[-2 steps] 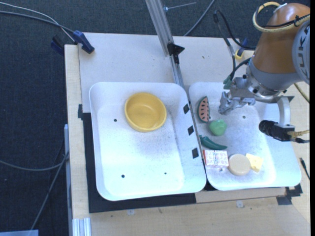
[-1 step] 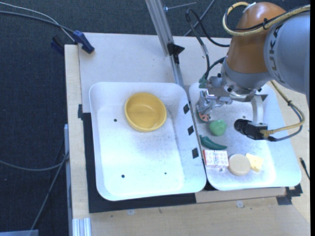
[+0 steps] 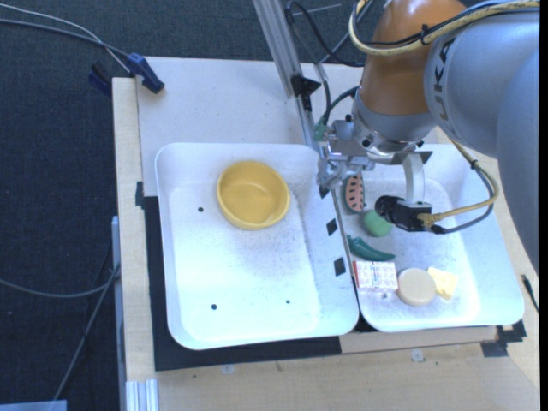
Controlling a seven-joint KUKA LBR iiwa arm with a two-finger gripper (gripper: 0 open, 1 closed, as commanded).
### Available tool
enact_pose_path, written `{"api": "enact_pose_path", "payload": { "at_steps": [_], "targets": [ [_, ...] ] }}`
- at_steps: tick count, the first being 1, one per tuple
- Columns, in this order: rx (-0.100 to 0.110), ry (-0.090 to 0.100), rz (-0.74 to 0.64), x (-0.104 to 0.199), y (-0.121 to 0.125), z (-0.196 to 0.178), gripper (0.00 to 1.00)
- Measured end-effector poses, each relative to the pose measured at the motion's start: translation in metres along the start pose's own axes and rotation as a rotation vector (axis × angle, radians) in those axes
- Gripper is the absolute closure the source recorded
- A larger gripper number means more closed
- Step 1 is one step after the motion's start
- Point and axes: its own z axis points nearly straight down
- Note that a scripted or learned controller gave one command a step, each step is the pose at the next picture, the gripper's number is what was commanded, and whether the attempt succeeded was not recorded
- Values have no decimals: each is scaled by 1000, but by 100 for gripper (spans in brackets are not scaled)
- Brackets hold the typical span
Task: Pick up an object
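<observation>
The yellow bowl (image 3: pixel 253 194) looks like smooth plastic with a dull sheen. Both white bins (image 3: pixel 248 311) seem moulded plastic, matt, the left one dusted with fine dark specks. The bench top (image 3: pixel 214 101) is pale and matt, edged with light wood (image 3: pixel 125 229). The arm's orange band (image 3: pixel 407 32) is glossy, its grey shell (image 3: pixel 497 75) satin-smooth. A slanted rail (image 3: pixel 274 32) looks like brushed metal. The blue clamp (image 3: pixel 144 70) appears plastic

Dark carpet floor (image 3: pixel 51 187) w/ cables, pale wood bench (image 3: pixel 127 229).
</observation>
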Motion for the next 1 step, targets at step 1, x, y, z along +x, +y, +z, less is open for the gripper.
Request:
{"api": "enact_pose_path", "payload": {
  "at_steps": [1],
  "targets": [
    [0, 1, 0, 49, 14, -7, 100]
  ]
}}
